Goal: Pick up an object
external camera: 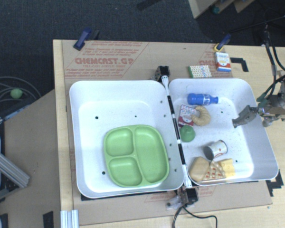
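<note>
Viewed from above at a slant: two shallow white bins side by side on a cardboard-topped counter (pixel 109 61).

In the left bin (pixel 85 99), a lone green divided plate (pixel 135 155), lying flat toward the lower middle of the frame, three compartments facing up.

In the right bin (pixel 256 146), a scatter of small things to pick from. Near the top, a blue bottle (pixel 203 99) on its side. Just below it, a red-and-white packet (pixel 186 115) touching a tan pastry-like piece (pixel 203 116). Lower, hard against the divide between the bins, a green ball (pixel 187 134). Further down, a small metal cup (pixel 215 149) tipped over, mouth toward the left. At the bottom corner, a tan bread-like piece (pixel 198 169) pressed against a yellow wedge (pixel 224 168), the exact kind of each too small to make out.

At the right edge of the frame, the gripper (pixel 238 121), reaching in over the right bin's right side, pointing down and to the left. Nothing seen in its grasp. Well apart from every object, nearest to the metal cup and the pastry-like piece. Open or closed: impossible to tell from this angle.

Beyond the bins, at the top of the counter, two small printed boxes (pixel 200 71) just beside each other, plus a blue clamp (pixel 83 39) at the upper left corner. Off the counter, far left, a small green ball (pixel 16 93) among coiled cables on the dark floor.
</note>
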{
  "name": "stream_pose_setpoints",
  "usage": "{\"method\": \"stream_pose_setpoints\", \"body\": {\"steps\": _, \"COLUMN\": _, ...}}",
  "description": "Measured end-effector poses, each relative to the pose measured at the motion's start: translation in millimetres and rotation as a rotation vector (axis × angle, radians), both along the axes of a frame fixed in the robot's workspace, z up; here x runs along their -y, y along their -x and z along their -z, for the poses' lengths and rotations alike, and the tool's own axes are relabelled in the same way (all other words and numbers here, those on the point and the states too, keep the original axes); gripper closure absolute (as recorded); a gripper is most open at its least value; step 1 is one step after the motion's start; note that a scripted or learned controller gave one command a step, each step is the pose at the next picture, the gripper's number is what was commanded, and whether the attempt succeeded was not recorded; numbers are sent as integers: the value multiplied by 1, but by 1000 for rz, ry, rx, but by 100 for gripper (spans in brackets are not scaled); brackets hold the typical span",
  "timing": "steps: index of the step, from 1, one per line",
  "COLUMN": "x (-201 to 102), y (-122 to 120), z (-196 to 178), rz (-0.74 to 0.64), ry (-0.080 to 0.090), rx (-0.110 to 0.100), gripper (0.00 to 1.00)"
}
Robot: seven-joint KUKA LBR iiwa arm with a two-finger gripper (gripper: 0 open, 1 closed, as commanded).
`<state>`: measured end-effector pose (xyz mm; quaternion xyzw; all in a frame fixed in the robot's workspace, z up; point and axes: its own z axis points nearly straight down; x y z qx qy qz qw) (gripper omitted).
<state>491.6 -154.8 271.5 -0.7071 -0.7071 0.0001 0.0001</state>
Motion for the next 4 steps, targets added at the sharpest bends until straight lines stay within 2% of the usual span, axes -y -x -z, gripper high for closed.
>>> {"method": "stream_pose_setpoints", "body": {"steps": 1, "x": -40, "y": -59, "z": 98, "rz": -1, "ry": -2, "rx": -3, "gripper": 0}}
{"method": "stream_pose_setpoints", "body": {"steps": 2, "x": -34, "y": -8, "z": 184, "rz": 2, "ry": 6, "rx": 11, "gripper": 0}}
{"method": "stream_pose_setpoints", "body": {"steps": 3, "x": -22, "y": 12, "z": 186, "rz": 1, "ry": -1, "rx": 0, "gripper": 0}}
{"method": "stream_pose_setpoints", "body": {"steps": 4, "x": -23, "y": 12, "z": 176, "rz": 1, "ry": -1, "rx": 3, "gripper": 100}}
